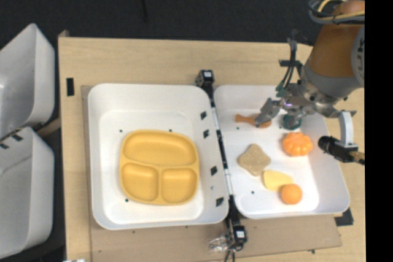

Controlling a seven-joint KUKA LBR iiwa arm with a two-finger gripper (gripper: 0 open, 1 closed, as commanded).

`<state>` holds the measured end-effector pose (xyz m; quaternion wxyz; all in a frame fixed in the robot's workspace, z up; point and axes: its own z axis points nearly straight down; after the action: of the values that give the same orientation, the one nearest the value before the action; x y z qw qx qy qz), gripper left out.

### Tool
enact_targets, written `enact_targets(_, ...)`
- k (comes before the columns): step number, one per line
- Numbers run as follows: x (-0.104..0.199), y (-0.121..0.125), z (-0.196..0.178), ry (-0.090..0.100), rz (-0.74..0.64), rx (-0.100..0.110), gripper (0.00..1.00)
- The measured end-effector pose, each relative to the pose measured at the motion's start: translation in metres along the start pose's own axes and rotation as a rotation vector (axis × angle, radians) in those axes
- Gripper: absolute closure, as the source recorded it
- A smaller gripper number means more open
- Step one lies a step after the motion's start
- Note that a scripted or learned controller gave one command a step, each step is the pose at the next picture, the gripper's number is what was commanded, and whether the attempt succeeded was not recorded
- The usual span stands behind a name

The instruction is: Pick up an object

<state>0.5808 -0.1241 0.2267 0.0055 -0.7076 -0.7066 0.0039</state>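
My gripper (279,116) hangs over the far part of the right bin (328,193), with its fingers spread open. A small orange-brown piece of toy food (247,119) lies on the bin floor, and its right end is just under the left fingertip (267,113). Nothing sits between the fingers. An orange pumpkin-like piece (297,144) lies just in front of the gripper. A tan bread slice (253,159), a yellow wedge (276,179) and an orange ball (291,194) lie nearer the front.
The left bin (101,132) holds a yellow divided plate (159,166). A raised divider with black clips (216,144) separates the two bins. The arm's grey and orange body (334,58) rises at the right. White housings (24,83) stand past the bench's left edge.
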Motion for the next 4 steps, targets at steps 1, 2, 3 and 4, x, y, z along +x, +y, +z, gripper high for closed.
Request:
enact_targets(1,0.000,0.002,-0.006,-0.002,-0.004,-0.012,0.00)
enact_targets(2,0.002,0.000,0.058,-0.003,0.000,-0.005,0.00)
enact_targets(3,0.010,0.000,0.119,-0.003,0.004,-0.005,0.00)
enact_targets(4,0.009,0.000,0.128,-0.003,0.004,-0.009,0.00)
